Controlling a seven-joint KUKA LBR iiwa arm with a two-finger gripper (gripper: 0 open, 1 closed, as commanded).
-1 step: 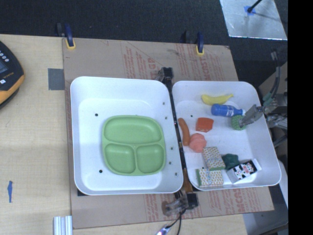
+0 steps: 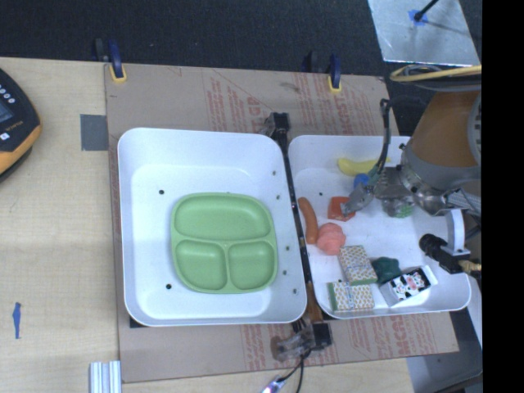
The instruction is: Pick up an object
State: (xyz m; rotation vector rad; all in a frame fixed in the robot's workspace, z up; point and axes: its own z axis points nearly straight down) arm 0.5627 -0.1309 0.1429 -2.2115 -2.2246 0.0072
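Arm reaches in from right, low over right bin; gripper beside red block, grip unclear.

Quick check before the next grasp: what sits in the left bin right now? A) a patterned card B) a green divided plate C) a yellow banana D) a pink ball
B: the green divided plate lies alone in the left bin; the other items are in the right bin.

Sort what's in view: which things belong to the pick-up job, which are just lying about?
Job: gripper; red object beside it; right bin with banana, sausage, pink ball.
Lying about: green divided plate in left bin; yellow-black device; clamps.
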